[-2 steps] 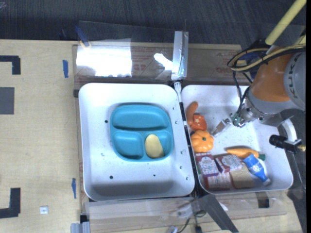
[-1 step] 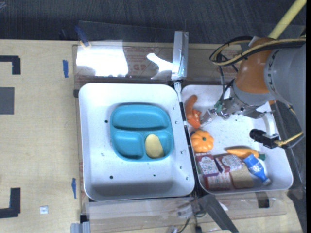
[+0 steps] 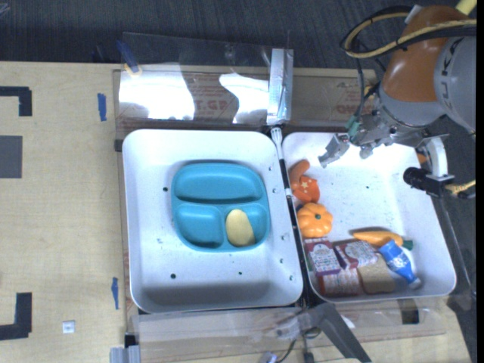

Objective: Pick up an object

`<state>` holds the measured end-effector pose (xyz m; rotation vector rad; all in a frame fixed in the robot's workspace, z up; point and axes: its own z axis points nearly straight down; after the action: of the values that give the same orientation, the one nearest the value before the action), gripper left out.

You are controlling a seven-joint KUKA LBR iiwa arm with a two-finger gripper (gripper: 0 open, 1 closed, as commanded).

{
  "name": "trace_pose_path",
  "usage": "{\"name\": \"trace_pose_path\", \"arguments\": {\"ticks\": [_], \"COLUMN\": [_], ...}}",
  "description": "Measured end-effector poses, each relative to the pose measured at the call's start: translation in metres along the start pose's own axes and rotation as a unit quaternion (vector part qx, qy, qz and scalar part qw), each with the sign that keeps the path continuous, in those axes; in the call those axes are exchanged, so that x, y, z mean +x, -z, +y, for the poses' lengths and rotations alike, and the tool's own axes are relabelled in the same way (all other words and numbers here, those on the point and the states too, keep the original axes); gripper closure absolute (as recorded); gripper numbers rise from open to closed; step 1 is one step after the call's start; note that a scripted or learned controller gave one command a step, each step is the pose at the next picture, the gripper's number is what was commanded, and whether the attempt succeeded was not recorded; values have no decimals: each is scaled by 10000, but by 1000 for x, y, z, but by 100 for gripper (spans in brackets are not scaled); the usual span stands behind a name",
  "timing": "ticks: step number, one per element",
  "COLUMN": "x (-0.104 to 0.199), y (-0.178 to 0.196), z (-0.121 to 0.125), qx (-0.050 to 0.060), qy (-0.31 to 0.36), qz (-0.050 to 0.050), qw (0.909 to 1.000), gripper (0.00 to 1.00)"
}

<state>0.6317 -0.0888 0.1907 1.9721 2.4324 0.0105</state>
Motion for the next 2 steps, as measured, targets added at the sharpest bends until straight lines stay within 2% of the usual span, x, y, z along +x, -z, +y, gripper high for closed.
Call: {"name": "trace_pose_path", "arguments": {"ticks": [1,2], "x": [1,1], "y": [6,5], "z": [-1,-1], "qx": [25,31], "qy": [6,7], "qz": [0,1], "qw": [10000,10000], "gripper": [100,0]}}
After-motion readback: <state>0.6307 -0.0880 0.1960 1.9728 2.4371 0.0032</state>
